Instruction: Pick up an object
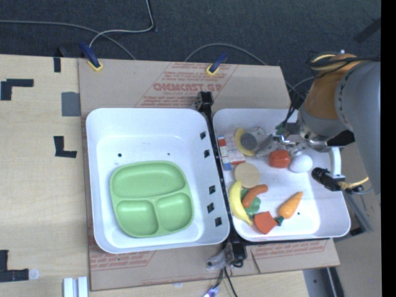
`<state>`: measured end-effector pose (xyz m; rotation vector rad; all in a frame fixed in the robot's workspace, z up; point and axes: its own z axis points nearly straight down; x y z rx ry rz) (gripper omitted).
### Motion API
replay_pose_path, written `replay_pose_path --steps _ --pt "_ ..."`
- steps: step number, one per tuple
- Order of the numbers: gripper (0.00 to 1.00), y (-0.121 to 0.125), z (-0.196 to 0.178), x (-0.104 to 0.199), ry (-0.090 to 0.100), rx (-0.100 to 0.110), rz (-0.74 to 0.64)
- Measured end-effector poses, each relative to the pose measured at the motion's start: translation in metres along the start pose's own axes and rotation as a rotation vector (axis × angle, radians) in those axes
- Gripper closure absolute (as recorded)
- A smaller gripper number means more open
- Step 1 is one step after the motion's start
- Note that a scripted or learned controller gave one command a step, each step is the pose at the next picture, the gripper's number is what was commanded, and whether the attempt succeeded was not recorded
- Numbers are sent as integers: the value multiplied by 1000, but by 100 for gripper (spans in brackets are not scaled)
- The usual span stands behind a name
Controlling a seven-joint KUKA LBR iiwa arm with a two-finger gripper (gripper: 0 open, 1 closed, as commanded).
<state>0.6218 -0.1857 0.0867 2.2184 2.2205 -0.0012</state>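
1. my grey arm with its orange band (322, 98) reaches in from the right, over the upper right part of the shallow white right-hand bin (331, 218).
2. my claw (286, 142) sits low in that bin, just above a small red round toy (279, 159) and beside a white egg-shaped piece (301, 163); i cannot tell how it is set or whether it has hold of anything.
3. lower in the same bin lie a yellow toy banana (236, 201), an orange toy carrot (289, 205), a red block (264, 222), a tan round disc (247, 174) and a grey round piece (247, 140).
4. the shallow white left-hand bin (102, 129) holds a pale green three-compartment plastic tray (151, 198).
5. both bins rest on brown cardboard (179, 85) on the tabletop.
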Motion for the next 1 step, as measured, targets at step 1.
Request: replay_pose_path --steps 1 --pt "100 1 -11 -1 -3 -3 -1"
